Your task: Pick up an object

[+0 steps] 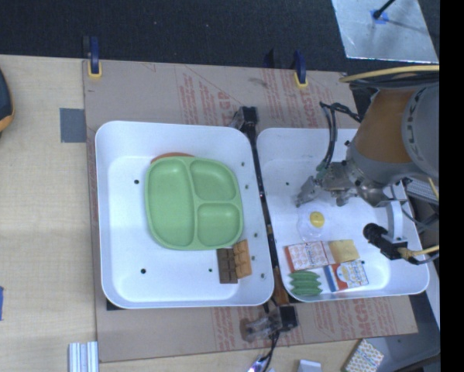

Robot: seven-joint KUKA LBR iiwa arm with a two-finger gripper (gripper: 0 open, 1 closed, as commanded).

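Still on the approach: gripper (318, 190) low in the right bin (282, 149), jaws spread and holding nothing, just above the yellow-capped cup (312, 223); next, drop over it and close.

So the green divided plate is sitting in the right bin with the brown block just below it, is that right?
Not quite. The camera view shows the green divided plate in the left bin, not the right one. The brown block does sit just below it.
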